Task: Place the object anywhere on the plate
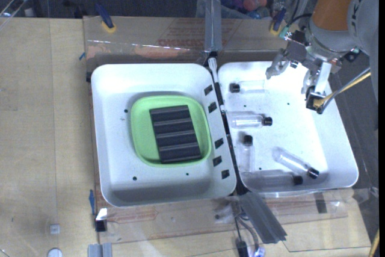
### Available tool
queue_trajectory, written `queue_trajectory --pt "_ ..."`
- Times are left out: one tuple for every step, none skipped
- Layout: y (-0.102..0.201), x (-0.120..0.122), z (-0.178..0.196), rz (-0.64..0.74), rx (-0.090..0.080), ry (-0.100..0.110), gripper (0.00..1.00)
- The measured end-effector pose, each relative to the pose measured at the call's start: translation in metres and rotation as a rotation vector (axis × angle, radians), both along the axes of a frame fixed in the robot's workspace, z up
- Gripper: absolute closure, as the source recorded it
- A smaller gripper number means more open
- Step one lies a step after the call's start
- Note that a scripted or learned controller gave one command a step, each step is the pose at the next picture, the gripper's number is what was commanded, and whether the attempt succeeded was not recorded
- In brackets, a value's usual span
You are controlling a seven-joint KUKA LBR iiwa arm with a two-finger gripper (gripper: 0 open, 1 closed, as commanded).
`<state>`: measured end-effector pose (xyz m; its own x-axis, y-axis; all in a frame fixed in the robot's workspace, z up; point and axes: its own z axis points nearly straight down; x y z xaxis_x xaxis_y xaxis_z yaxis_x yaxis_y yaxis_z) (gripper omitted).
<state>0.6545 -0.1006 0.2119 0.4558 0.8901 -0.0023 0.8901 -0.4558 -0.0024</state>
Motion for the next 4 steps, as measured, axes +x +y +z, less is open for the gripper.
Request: queue_trajectory --pt "-0.055 0.012 0.028 0.035 -0.001 -0.004 0.0" --pt "-0.113 0.012 0.068 0.009 -0.001 -0.005 0.0" --pt "-0.108 0.013 0.205 0.058 0.0 -0.004 0.0" --pt "-0.112 0.013 0.223 -0.007 -0.001 -0.007 0.0"
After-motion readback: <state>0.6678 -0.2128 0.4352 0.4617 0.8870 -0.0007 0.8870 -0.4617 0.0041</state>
